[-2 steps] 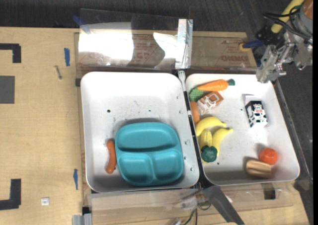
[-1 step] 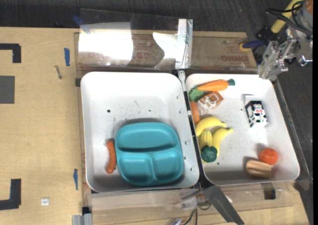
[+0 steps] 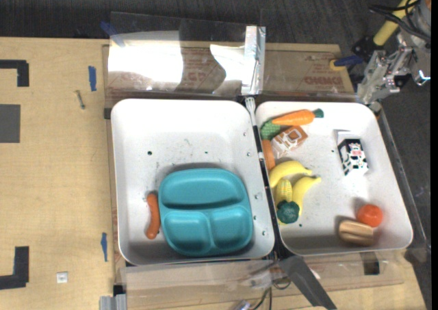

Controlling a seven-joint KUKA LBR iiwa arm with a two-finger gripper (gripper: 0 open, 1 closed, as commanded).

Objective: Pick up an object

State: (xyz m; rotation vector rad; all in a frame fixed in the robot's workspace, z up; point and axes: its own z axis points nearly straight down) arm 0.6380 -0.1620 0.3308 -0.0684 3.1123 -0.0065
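Gripper (image 3: pixel 390 72) parked upper right of frame, outside right bin (image 3: pixel 393 165); jaw state: can't tell. Toy bananas (image 3: pixel 293 177), carrot (image 3: pixel 295 118) crowd the divider w/ neighbours, so a grab there likely slips or snags.

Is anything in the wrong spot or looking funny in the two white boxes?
Nothing is spilled or broken. One small oddity: a little sausage lies on the left bin floor beside the teal tray, not in it, while all the other toy food sits in the right bin.
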